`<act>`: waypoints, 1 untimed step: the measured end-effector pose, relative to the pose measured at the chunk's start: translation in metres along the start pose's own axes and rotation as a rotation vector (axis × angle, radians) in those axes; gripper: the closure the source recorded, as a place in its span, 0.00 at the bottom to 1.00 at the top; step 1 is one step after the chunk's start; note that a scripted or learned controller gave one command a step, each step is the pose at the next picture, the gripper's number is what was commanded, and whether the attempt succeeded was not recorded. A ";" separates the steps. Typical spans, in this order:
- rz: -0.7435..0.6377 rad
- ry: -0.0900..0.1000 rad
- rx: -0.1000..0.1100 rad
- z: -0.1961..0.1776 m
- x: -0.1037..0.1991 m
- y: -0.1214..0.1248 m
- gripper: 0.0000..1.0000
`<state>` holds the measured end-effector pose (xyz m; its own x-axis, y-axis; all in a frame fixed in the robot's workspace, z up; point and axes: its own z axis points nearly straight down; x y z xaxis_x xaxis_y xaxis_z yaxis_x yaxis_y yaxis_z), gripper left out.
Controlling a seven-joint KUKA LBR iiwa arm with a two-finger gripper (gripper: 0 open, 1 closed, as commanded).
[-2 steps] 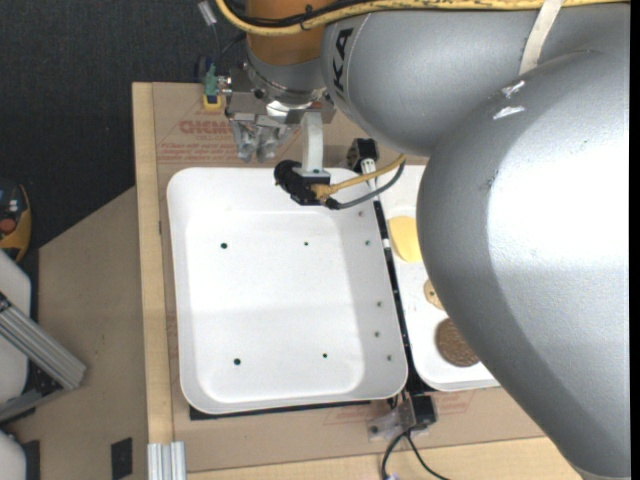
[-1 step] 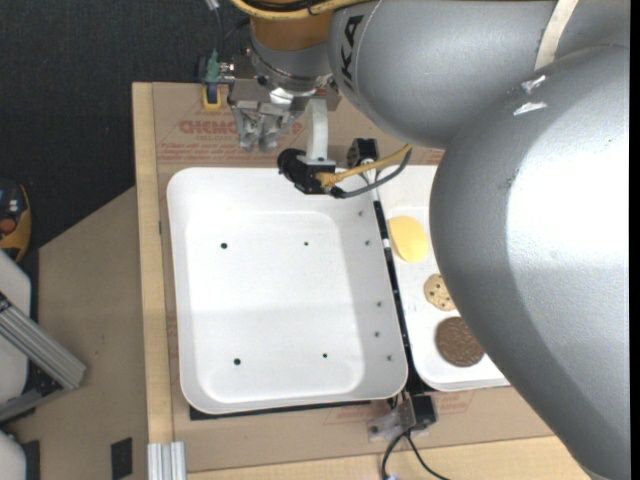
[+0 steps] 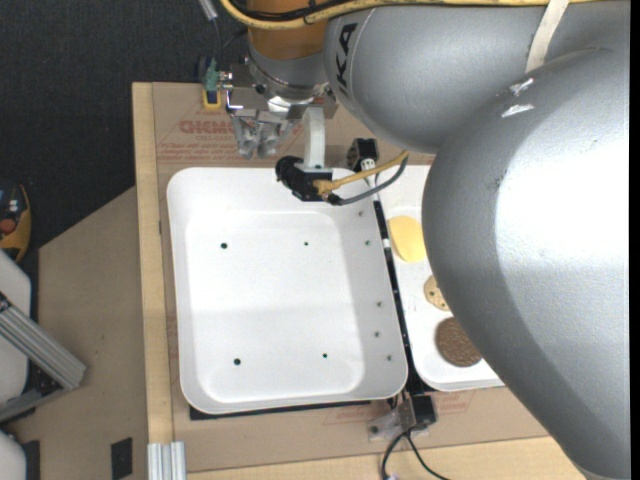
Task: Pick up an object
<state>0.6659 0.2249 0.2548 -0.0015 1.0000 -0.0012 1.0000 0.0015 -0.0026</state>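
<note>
The left bin (image 3: 270,298) lay bare apart from a few small dark dots on its floor, so nothing there offered itself for picking. Above its far rim, over the brown bench board (image 3: 160,268), hung the gripper (image 3: 257,144): two short metal fingers pointing down, standing close together with only a thin gap between them and nothing between them. I judged it all but closed and carrying nothing. A black fitting with a cable (image 3: 300,180) sat just to the right of it, at the bin's back edge.

Further right, in the strip of the right bin (image 3: 420,368) that showed, lay the candidates: a pale yellow round piece (image 3: 406,236) near the dividing wall, a tan disc (image 3: 434,292) below it, and a brown speckled disc (image 3: 456,342) nearer the front. All three rested on the bin floor, well apart from the gripper.

So the task appeared barely begun: no object was lifted, and the gripper hung over the wrong side of the bench, with the approach, descent and grasp all left to do.

The arm's grey body (image 3: 530,218) covered most of the right bin, cutting off the tan disc and part of the brown one; whatever else lay there was hidden. What the discs actually were I could not tell.
</note>
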 end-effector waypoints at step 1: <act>0.000 0.000 0.000 0.005 0.000 0.000 1.00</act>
<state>0.6658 0.2250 0.2502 -0.0016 1.0000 -0.0013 1.0000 0.0016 -0.0027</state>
